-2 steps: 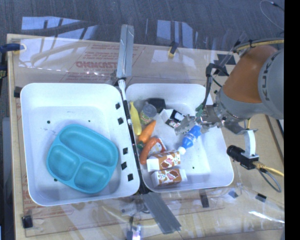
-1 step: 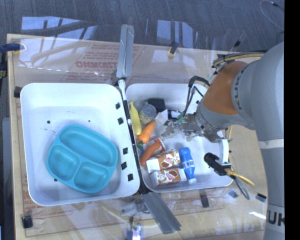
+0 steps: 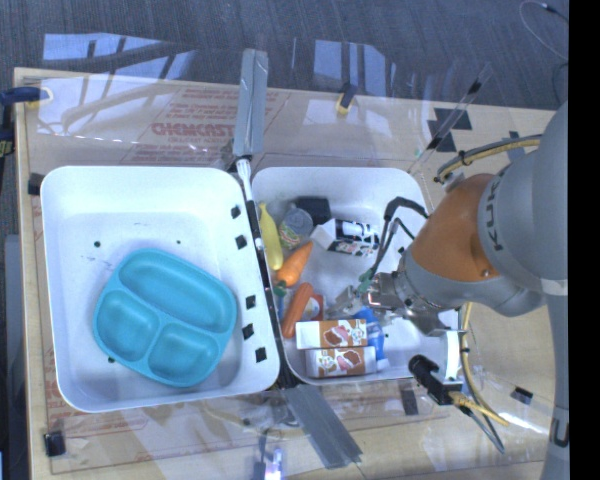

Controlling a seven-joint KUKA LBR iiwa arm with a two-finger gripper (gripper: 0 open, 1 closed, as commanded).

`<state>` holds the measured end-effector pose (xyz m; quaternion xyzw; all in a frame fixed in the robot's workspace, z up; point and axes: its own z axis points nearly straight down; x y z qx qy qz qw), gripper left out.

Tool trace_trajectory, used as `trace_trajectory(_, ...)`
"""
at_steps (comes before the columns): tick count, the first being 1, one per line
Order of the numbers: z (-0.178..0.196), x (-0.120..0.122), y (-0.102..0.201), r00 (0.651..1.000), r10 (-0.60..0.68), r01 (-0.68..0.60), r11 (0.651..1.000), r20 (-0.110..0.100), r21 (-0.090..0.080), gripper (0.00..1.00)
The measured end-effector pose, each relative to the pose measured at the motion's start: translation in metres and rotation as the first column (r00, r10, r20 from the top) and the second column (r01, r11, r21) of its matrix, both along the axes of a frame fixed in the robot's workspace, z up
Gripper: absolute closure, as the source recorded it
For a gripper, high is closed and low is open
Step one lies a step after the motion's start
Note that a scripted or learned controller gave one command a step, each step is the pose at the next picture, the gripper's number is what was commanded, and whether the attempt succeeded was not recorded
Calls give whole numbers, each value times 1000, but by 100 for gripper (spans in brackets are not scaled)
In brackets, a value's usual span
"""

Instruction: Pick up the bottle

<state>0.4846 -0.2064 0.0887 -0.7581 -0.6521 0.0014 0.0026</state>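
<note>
A small white bottle (image 3: 348,234) with a dark label lies on its side in the upper middle of the right bin (image 3: 330,180). My gripper (image 3: 372,294) hangs low over that bin's centre, below and a little right of the bottle, just above a blue item (image 3: 371,330). I see nothing of the bottle between its tips. The grey arm with its orange band (image 3: 458,243) comes in from the right and hides the bin's right side.
The right bin also holds a banana (image 3: 269,236), a carrot (image 3: 294,264), a second orange piece (image 3: 296,308), a can (image 3: 296,226), a black object (image 3: 313,208) and two cartons (image 3: 332,334). A blue divided plate (image 3: 165,315) lies in the left bin (image 3: 130,190).
</note>
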Motion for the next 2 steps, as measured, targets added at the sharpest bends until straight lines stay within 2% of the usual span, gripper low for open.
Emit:
trace_trajectory(1, 7, 1, -1, 1000, 5, -5, 1000, -3, -1, 100)
trace_trajectory(2, 129, 45, 46, 999, -53, 53, 999, 5, -1, 100)
